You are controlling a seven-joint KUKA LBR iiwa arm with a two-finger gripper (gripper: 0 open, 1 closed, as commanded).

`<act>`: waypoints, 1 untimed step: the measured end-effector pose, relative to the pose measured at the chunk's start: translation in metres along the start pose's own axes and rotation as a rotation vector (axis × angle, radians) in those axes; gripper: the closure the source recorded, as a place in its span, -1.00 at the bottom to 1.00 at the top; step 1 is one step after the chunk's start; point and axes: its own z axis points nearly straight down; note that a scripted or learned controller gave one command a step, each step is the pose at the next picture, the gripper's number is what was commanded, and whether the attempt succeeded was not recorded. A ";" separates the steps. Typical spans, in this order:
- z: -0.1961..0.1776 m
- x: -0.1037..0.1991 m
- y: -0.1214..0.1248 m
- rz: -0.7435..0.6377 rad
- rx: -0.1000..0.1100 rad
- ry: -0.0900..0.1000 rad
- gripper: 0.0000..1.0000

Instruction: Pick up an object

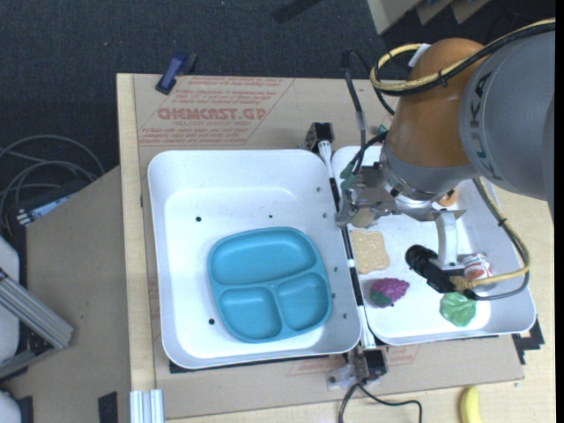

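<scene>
Two white bins sit side by side on your bench. Your nearest pick, a tan cracker-like slab, lies in the right bin against the dividing wall, just below the gripper; whether it's apart or together, you cannot tell. A purple piece and green lump crowd the front edge. A blue divided plate takes the left bin, open floor around it.

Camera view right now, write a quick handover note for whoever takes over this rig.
Gripper: low over the right bin near the divider; I can't tell whether it holds anything.
Right bin: tan cracker-like piece just below the gripper, purple object, green object, small can-like item.
Left bin: blue divided tray.
Done: no pickup visible.
Left: grasp and lift one object.
</scene>
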 end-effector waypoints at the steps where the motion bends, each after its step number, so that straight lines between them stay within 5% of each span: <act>1: -0.020 0.002 -0.028 -0.001 0.000 0.001 1.00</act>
